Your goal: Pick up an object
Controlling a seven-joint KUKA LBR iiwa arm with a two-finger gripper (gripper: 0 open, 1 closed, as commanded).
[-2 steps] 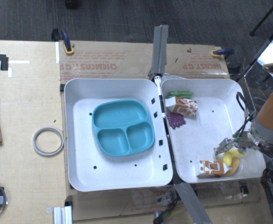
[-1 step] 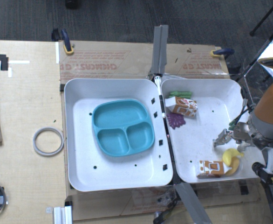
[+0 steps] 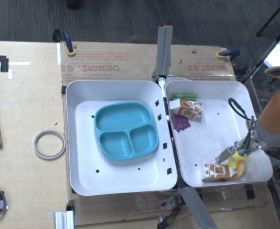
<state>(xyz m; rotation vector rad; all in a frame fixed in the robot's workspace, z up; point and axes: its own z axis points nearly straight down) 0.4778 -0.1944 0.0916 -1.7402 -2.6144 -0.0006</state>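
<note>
Arm reaches in over the right bin [image 3: 242, 92]; end effector [image 3: 226, 154] is low in that bin's near corner, metal fingers [image 3: 223, 155] pointing toward the middle of the bin. Cannot tell from here whether it is released or clenched (fingers are small and partly blurred against the white floor). Nothing visibly sits between them, so I judge no grasp yet.

Candidates closest to the end effector: a yellow banana-like toy [image 3: 238, 166] just beside and slightly below the tip, possibly touching the wrist hardware, and an orange-and-white carton [image 3: 216, 173] lying flat just below the fingers, against the near wall. Both rest on the bin floor, not lifted.

Well away from the end effector, toward the far wall: a second small carton [image 3: 190, 109], a green piece [image 3: 185, 96] behind it, a purple grape cluster [image 3: 180, 123] next to it. A black loop of cable [image 3: 238, 109] lies above the end effector.

Beyond the divider, the left bin [image 3: 78, 142] holds a blue divided plate [image 3: 126, 130].

Progress: approach looks done, pick itself not yet done. Left: close on one item (banana or near carton, likely), then lift clear of the floor.
</note>
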